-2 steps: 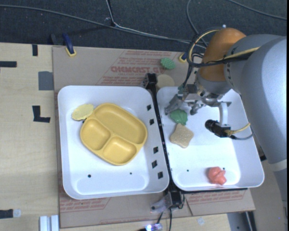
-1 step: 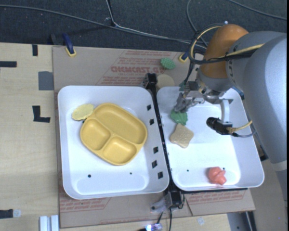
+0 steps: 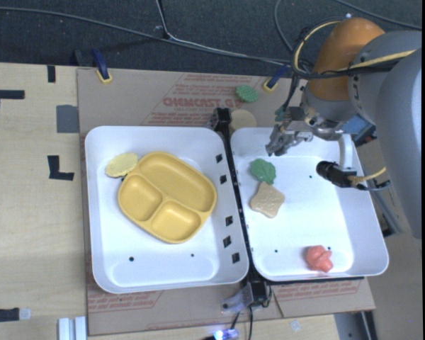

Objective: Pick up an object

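Right bin, far half: we see a green leafy piece (image 3: 263,169) lying flat on the floor of the right bin (image 3: 354,222), near the divider between the bins.
Just below it: we find a tan star-shaped piece (image 3: 267,201), touching or almost touching the green one's near edge.
Near right corner: we note a pink-red lumpy piece (image 3: 318,258), well apart from the other two.
Gripper: we place the gripper (image 3: 279,144) over the right bin's far edge, above and a little right of the green leafy piece; nothing sits between its tips, and we cannot tell how wide they stand.
Arm: we see the grey arm (image 3: 400,98) with its orange band reaching in from the right.
Left bin: we see a yellow divided tray (image 3: 167,196) in the left bin (image 3: 103,211), with a pale yellow piece (image 3: 121,164) touching its far left corner.
Beyond the bins: we spot another green piece (image 3: 246,93) on the cardboard.
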Available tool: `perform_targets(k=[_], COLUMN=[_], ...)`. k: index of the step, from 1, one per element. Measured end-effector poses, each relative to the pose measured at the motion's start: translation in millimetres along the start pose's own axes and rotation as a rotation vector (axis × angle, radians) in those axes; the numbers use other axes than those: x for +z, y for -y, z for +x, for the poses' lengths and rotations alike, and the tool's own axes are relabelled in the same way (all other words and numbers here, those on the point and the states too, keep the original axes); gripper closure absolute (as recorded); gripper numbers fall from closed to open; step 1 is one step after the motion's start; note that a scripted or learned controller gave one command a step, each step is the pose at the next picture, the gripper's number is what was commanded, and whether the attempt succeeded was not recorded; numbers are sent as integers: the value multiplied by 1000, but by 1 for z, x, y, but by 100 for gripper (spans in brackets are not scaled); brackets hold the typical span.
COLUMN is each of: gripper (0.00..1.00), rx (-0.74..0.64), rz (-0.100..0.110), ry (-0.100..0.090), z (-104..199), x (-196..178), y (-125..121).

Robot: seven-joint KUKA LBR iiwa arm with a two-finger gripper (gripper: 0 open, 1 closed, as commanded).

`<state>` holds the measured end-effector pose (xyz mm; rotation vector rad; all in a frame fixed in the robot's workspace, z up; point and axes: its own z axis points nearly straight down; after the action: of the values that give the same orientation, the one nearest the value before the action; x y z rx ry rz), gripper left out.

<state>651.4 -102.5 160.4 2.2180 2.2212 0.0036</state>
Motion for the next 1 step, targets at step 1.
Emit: perform_targets(k=[1], gripper=[100], rx=[0], rz=[-1], ry=[0], z=[-8], x=[-51], y=[2])
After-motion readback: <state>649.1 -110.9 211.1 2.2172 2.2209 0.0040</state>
